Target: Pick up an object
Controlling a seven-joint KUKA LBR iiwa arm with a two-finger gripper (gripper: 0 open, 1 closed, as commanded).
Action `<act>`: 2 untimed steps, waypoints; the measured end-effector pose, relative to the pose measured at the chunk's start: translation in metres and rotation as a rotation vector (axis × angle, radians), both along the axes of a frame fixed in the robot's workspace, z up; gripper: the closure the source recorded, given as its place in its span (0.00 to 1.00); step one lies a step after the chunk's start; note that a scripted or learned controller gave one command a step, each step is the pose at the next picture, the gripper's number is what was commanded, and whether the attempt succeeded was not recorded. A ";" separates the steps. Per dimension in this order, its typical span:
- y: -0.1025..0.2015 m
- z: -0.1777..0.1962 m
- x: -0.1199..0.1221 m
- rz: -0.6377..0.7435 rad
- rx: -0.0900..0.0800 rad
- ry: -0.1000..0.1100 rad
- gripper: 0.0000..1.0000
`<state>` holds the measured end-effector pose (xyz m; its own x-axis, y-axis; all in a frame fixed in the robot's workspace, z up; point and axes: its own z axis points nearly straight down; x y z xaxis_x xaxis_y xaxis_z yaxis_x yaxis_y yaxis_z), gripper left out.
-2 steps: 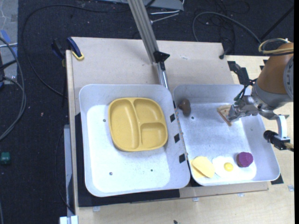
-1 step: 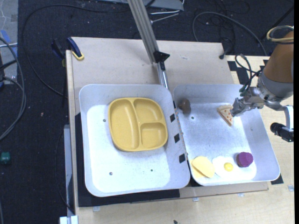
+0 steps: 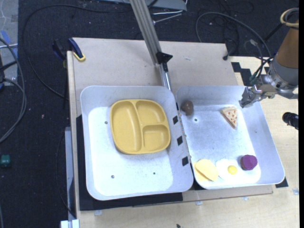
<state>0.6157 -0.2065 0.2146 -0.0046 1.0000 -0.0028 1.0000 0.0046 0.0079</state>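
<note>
While arm [image 3: 285, 61] runs off-frame, gripper [image 3: 248, 100] fingertips blurred, near pizza slice [image 3: 230, 116]

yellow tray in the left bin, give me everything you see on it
The yellow tray is a rounded-square divided plate, apparently plastic, with three compartments: one long on its left, two smaller on its right. It lies flat, right side up, slightly rotated, in the upper middle of the left bin. Nothing lies in it, and only the bin floor touches it.

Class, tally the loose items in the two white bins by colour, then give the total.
Yellow: 2, tray, slice
Brown: 1, ball
Orange: 1, pizza
White: 1, egg
Purple: 1, lump
Total: 6
</note>
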 end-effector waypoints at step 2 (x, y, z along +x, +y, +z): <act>0.058 0.048 -0.001 0.003 0.004 0.007 1.00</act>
